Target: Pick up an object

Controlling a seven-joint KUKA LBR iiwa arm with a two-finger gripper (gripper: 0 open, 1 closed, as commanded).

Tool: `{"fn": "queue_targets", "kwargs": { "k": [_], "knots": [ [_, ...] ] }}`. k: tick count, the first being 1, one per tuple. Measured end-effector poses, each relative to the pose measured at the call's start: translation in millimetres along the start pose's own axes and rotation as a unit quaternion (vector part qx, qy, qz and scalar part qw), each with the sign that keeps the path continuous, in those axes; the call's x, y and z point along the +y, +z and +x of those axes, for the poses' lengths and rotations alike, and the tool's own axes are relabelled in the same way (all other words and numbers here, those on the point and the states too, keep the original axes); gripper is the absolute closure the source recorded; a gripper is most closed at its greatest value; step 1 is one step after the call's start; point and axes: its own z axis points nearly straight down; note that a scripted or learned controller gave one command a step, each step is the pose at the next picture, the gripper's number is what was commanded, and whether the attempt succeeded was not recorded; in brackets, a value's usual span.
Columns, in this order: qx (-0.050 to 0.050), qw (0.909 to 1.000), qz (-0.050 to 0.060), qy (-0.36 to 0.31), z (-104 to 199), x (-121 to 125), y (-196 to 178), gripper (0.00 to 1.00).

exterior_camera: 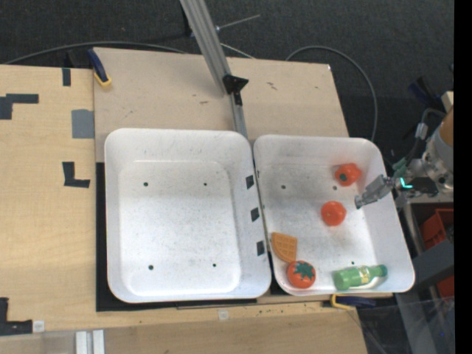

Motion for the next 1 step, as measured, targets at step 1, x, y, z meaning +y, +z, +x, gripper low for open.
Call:
{"fn": "queue_targets", "kwargs": {
  "k": [1],
  "knots": [
    [0.0,1.0,-0.002,-0.001,0.0,0.7,-1.8,0.0]
  ]
}}
